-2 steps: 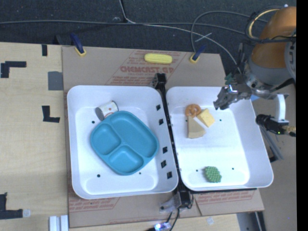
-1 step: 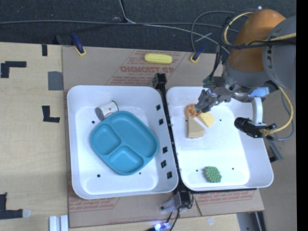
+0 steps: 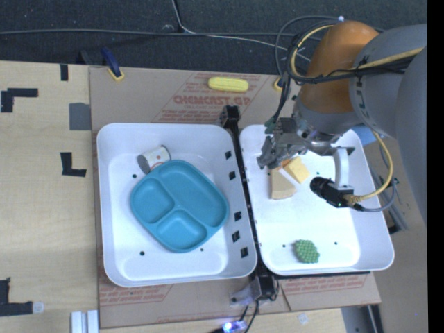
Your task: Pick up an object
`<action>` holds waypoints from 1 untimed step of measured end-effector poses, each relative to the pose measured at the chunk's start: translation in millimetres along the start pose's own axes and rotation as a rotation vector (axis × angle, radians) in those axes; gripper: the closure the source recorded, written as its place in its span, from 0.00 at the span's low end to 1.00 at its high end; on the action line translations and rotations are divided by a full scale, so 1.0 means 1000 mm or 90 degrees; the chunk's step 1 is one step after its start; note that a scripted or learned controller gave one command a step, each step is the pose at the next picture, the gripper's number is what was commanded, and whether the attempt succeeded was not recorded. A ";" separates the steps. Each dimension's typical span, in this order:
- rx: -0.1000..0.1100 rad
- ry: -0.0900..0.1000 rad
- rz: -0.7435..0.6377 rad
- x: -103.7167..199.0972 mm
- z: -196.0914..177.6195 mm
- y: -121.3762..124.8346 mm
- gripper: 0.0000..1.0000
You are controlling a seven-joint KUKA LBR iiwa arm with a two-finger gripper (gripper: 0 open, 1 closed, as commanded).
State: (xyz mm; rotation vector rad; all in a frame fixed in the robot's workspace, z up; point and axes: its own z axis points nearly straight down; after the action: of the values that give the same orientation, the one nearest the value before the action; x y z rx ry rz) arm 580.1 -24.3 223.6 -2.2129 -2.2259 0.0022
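Tan block (image 3: pixel 282 186) lies in the right bin (image 3: pixel 368 255), just beside the gripper (image 3: pixel 276 155); whether the fingers are open or closed cannot be told. A yellow piece (image 3: pixel 300 171) touches the tan block. A green bumpy lump (image 3: pixel 306 251) sits well apart from it in the same bin. Left of the tan block, the left bin (image 3: pixel 111 207) holds a blue divided plate (image 3: pixel 179 205) and a small cup (image 3: pixel 154 158).

My hand (image 3: pixel 276 152) is covering the upper edge of the tan block (image 3: pixel 282 184) and part of the yellow piece (image 3: pixel 300 171) beside it. My arm (image 3: pixel 361 68) is hiding the right bin's (image 3: pixel 378 252) far corner and running off the right edge. The small cup (image 3: pixel 155 158) by the blue tray (image 3: pixel 179 205) is showing too blurred to make out.
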 end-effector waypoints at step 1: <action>0.000 0.000 0.000 0.049 0.008 -0.003 1.00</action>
State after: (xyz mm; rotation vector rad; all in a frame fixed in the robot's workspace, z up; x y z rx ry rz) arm 577.1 25.0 216.1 -2.2136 -2.2261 0.0020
